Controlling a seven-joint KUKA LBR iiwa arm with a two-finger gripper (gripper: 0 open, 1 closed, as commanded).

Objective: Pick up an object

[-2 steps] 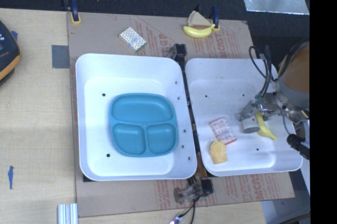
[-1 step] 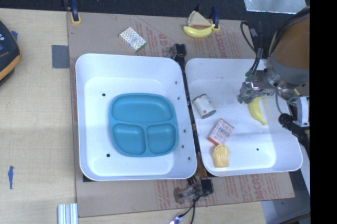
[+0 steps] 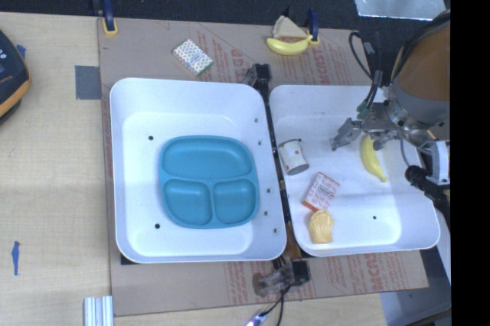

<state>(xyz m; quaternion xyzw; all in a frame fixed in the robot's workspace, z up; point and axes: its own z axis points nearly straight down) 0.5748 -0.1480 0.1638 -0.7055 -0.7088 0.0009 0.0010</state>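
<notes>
Overhead slanted view of a bench w/ two shallow white bins.

Nearest the camera, in the right-hand white plastic bin [image 3: 429, 236]: a small yellow ridged toy, maybe a corn cob [image 3: 321, 226], near the front wall. Just behind it, a flat red-and-white packet [image 3: 321, 191]. Further back and left, a small grey-white cylinder like a can or cup [image 3: 292, 156], lying by the bin's left wall.

Left-hand white plastic bin [image 3: 122, 164] holds a blue three-compartment plastic tray [image 3: 207, 180].

Mid-right: the two-finger gripper [image 3: 366, 130] sits low over a yellow plastic banana [image 3: 373, 158]. Fingers look spread apart, not clenched, nothing between them. The banana lies on the bin floor, its upper end under the gripper.

Judgement: approach/descent step, grasp not made. Next move prob. needs fingers to straddle the banana's narrow width, then close. Nothing crowds it; the packet is near but apart.

Far side, outside the bins: a second yellow banana-shaped toy [image 3: 289, 45] and a small patterned square packet [image 3: 192, 56] on brown cardboard.
</notes>
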